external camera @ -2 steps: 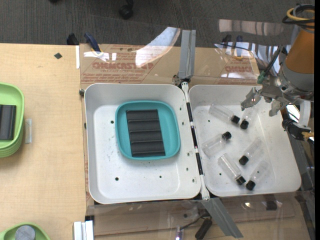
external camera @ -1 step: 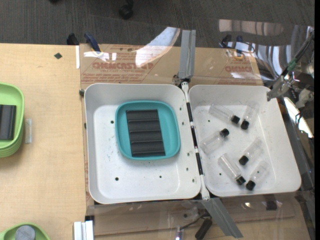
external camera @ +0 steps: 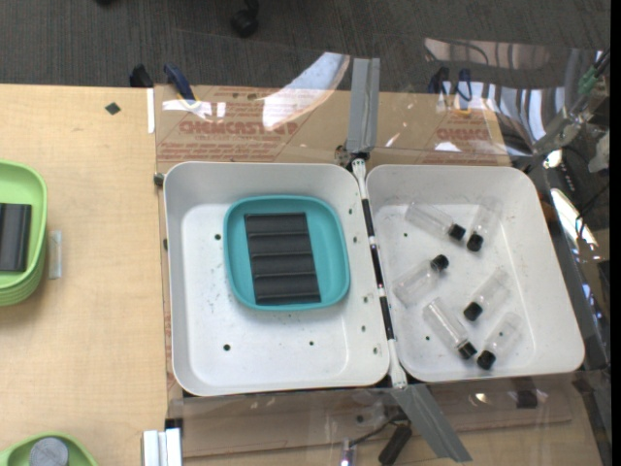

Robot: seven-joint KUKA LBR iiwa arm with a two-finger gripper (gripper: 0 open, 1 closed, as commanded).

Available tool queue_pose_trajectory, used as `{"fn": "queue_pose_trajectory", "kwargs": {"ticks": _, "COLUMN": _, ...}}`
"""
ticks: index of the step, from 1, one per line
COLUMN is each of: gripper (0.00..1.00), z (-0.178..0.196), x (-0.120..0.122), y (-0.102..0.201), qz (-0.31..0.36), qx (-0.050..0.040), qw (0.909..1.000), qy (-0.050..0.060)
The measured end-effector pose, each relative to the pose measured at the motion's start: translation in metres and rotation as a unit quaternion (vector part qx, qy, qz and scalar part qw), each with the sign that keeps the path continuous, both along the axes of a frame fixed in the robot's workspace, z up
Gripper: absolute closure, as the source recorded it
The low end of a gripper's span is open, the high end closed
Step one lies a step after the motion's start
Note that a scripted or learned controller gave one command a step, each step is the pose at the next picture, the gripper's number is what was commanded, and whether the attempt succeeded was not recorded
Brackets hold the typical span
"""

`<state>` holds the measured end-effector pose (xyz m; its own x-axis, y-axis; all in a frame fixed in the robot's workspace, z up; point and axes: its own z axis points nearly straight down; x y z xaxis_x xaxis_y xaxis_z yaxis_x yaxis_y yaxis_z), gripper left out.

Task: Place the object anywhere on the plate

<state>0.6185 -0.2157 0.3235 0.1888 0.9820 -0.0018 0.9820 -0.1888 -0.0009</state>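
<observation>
Plainly, nothing is on the plate [external camera: 335,260] yet, so every risk is still ahead of you. How the pincer stands, spread or pressed together, you cannot tell from this view.

The objects to move are small clear vials [external camera: 430,222] with black caps. They lie scattered in the bin [external camera: 529,250] on the side the pincer reaches in from. The teal plate sits in the farther bin [external camera: 194,299], across the ridge where the two bins meet.

- **Poor grip:** The vials are round and smooth. I'd expect one to roll or squirt out if the pincer closes off-centre or across its length.
- **Crowding:** Two vials [external camera: 448,326] at the nearer bottom corner lie just beside each other, so a descent there may knock the neighbour or catch both.
- **Walls:** The vial [external camera: 482,223] near the far wall leaves little room for a clean approach.
- **Landing:** A dark ribbed block [external camera: 281,257], possibly a rack, covers most of the plate. A vial dropped on its ridges could roll off the rim into the bin.
</observation>
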Motion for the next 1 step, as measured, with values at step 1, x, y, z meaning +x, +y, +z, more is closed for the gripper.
{"fn": "queue_pose_trajectory", "kwargs": {"ticks": 1, "gripper": 0.0, "z": 0.1058, "x": 0.0184, "y": 0.0009, "qz": 0.001, "qx": -0.0001, "qw": 1.0, "qy": 0.0}}
